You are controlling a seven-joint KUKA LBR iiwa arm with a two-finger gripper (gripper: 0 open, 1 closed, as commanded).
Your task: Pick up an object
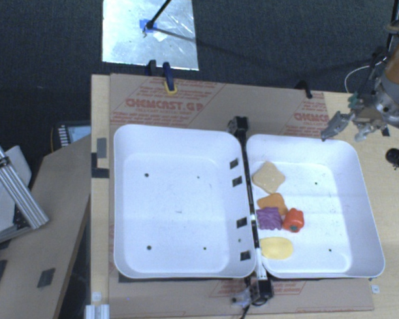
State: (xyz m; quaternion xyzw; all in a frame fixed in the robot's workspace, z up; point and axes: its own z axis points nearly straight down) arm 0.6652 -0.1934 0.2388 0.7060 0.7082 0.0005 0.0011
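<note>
Several small objects lie in the left part of the right bin [342, 193]: a tan slice [269, 176], an orange piece [272, 202], a purple piece [269, 218], a red-orange pepper [293, 220] and a yellow oval [276, 248]. My gripper [349, 130] hangs above the far right corner of that bin, well away from the objects. Its fingers are spread open and hold nothing.
The left bin [178, 200] sits beside the right one, with a black hinge strip [247, 190] between them. Both rest on a cardboard sheet [208, 100]. A silver foil square [150, 29] lies at the back. A metal frame [15, 188] stands at the left.
</note>
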